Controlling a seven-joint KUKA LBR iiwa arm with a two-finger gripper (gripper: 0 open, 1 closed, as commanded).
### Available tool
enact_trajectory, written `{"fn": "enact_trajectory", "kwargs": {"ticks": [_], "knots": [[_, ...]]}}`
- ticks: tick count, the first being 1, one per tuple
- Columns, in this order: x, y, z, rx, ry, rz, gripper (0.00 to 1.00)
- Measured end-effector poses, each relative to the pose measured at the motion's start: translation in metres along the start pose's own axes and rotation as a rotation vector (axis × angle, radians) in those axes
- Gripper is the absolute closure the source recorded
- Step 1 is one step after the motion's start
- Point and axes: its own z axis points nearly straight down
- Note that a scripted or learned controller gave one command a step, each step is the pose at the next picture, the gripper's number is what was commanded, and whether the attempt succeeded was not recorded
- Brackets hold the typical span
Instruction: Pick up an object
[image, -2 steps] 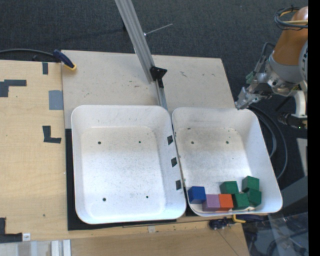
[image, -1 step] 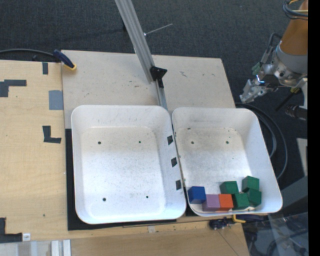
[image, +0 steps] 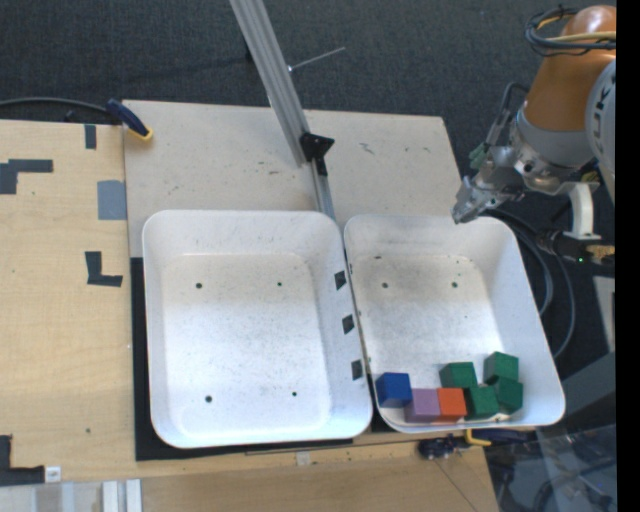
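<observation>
Blocks (image: 455, 392) sit clustered in the near corner of the right bin (image: 527, 290): blue, purple, orange and several green, touching one another. My end effector (image: 467, 209) hangs over that bin's far rim, well apart from them; whether it is apart or together I cannot tell. The blue block (image: 394, 388) at the cluster's edge looks easiest to approach.

Near edge of my right bin (image: 520, 270) — a huddle of small blocks. Blue cube (image: 394, 388) at its left end, then purple (image: 426, 403) touching orange (image: 452, 402). Dark green blocks (image: 490, 384) bunch behind and to the right — several, touching, some tilted.
</observation>
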Motion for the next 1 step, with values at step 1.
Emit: {"fn": "enact_trajectory", "kwargs": {"ticks": [1], "knots": [[0.0532,-0.0235,0.0103,0.0,0.001,-0.001,1.0]]}}
